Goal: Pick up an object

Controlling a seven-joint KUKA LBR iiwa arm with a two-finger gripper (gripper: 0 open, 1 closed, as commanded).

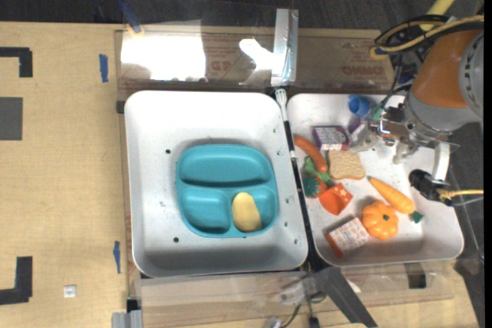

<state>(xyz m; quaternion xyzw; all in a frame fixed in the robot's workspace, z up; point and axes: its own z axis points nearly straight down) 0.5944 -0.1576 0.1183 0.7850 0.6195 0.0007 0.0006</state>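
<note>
The right white bin [440, 240] holds several toy foods. Among them are a slice of toast [346, 164], a purple box [330, 137], a blue piece [358, 105], a long orange carrot [392, 194], a small pumpkin [380, 220], a red-orange piece [335, 199] and a printed carton [348, 234]. My gripper [386, 131] hangs low over the bin's upper right part. It is beside the blue piece and just right of the purple box. Nothing visibly sits in it.
The left white bin [146, 165] carries a teal divided plate [223, 165] with a yellow oval food [246, 211] in its lower right compartment. A slim orange pepper [311, 152] and a green item [313, 182] lie along the right bin's left wall. Cables [407, 31] loop above the arm.
</note>
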